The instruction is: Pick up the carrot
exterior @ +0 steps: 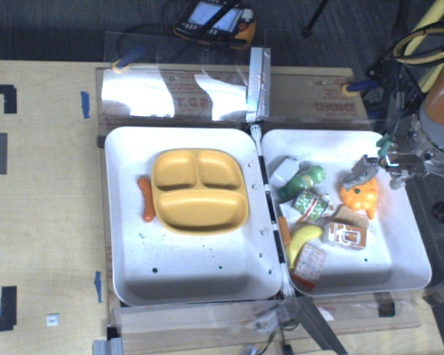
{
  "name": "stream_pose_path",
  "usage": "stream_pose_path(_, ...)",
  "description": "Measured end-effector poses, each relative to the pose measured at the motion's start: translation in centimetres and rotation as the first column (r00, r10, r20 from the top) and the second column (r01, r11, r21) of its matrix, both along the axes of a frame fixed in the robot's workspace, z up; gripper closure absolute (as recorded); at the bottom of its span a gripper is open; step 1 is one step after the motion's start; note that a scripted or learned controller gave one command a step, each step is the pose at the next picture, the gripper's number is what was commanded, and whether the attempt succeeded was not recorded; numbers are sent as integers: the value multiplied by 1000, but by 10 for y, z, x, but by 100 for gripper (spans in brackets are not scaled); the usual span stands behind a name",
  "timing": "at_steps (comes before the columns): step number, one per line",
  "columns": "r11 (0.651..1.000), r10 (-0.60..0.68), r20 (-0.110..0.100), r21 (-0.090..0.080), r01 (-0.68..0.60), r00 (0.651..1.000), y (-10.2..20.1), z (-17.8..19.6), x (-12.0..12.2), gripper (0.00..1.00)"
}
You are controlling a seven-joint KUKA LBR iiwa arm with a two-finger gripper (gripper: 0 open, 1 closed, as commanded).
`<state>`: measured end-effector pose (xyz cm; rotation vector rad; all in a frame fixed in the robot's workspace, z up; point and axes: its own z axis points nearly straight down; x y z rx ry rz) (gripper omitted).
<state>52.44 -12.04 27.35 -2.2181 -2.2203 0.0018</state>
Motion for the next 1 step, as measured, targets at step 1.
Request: stream_pose_path(1, 994, 113, 0, 1, -113, 994, -55, -82, 41, 0)
